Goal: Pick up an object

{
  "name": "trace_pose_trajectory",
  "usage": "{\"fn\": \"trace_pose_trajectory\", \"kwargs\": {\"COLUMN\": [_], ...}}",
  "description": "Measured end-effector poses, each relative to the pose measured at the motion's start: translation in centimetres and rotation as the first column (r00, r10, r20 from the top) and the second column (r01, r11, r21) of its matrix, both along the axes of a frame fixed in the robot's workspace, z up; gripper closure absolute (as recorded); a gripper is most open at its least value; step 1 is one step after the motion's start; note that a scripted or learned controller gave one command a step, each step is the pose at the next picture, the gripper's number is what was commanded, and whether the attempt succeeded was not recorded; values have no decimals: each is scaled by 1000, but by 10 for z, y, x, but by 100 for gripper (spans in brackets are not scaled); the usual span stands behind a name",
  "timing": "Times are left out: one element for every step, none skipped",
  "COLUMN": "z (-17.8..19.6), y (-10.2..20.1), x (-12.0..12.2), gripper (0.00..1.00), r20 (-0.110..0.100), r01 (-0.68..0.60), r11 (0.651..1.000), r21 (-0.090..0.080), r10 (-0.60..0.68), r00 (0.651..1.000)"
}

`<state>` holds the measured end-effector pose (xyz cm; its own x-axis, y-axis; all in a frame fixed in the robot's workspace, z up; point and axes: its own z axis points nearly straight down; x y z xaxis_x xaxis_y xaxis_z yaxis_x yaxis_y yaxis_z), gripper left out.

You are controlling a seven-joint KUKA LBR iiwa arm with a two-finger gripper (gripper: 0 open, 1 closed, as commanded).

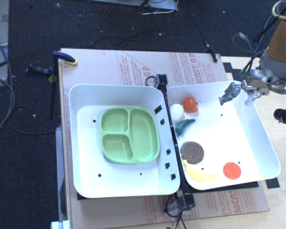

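White right bin holds toys; end effector hovers above.

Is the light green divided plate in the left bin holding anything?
Empty: the light green divided plate lies flat in the left white bin, all three compartments showing bare green.

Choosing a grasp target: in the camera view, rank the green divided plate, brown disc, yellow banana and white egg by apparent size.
Largest to smallest:
1. green divided plate, by far
2. yellow banana and brown disc: look alike in area, so unranked
3. white egg, smallest
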<state>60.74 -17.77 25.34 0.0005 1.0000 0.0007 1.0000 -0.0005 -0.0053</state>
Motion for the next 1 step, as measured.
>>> {"fn": "trace_pose_trajectory", "kwargs": {"z": [3], "y": [0], "x": [1], "gripper": [0], "r20": [6], "r01": [-1], "r11": [1000], "r21": [-1], "r10": [1], "r00": [1000]}}
